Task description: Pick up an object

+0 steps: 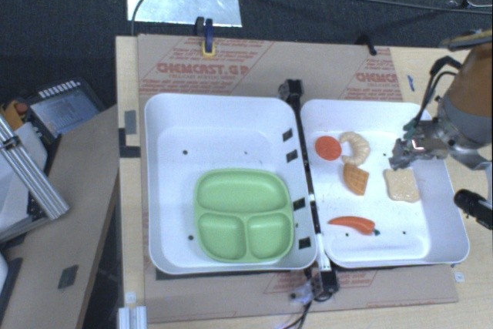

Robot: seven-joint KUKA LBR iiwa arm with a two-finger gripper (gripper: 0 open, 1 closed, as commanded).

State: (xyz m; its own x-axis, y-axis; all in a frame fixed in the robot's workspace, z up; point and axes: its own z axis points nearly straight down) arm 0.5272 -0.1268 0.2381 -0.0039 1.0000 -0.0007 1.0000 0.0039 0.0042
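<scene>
Your gripper [400, 159] hangs at the right of the frame, just above the toast [402, 186]; I cannot tell how its jaws stand. Centre over the toast before descending.

green tray [243, 213] in L bin [218, 113] | clamp [206, 37] at bench edge
</scene>
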